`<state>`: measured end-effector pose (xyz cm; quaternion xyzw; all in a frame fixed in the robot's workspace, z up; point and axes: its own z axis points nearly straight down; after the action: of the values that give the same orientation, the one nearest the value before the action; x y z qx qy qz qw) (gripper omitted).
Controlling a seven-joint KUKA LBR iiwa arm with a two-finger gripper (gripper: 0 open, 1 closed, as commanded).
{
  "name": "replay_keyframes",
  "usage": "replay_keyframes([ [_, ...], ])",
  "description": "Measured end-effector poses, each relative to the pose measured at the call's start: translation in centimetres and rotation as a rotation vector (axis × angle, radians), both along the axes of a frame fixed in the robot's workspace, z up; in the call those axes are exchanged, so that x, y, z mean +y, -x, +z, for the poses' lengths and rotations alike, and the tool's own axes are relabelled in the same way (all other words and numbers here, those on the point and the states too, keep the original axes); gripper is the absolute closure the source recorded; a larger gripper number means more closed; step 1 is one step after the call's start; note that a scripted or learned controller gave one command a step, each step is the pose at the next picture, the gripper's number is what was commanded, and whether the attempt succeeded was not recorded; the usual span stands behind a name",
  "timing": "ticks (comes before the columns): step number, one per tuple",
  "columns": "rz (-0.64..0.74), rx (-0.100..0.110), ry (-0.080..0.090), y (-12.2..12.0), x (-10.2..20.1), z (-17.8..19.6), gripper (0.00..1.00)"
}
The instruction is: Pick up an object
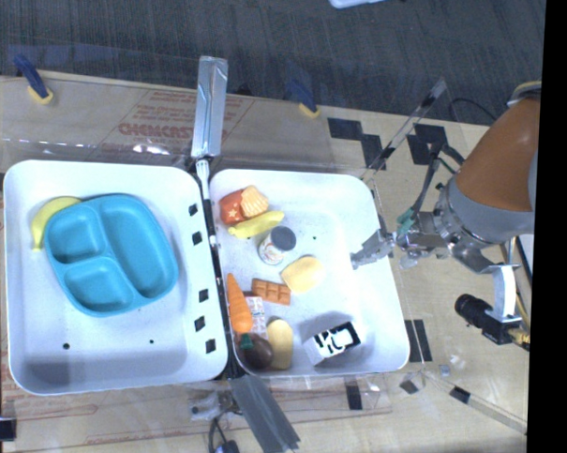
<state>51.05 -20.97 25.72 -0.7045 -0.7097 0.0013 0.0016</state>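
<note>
The right bin [379, 300] holds several toy foods. A red and orange piece [241, 205] and a yellow banana [255, 225] lie at its back left. Near the middle are a small grey can [277, 242], a pale yellow lump [302, 273] and a brown bar [269, 291]. A carrot [238, 305], a yellowish pear [280, 337] and a dark piece [254, 353] sit at the front left. A black and white box [335, 339] lies at the front. My gripper [369, 251] hangs over the bin's right rim, with nothing seen in it.
The left bin [34, 351] carries a blue divided plate [114, 251] with a yellow banana shape [48, 215] at its left edge. A divider with black clips [206, 283] separates the bins. Cables and black hardware [490, 319] lie to the right.
</note>
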Motion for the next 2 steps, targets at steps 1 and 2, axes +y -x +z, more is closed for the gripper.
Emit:
replay_keyframes([
  [1, 0.123, 0.006, -0.004, -0.2, 10.1, -10.7, 0.00],
  [2, 0.146, -0.011, 0.001, -4.0, 7.4, -16.1, 0.00],
])
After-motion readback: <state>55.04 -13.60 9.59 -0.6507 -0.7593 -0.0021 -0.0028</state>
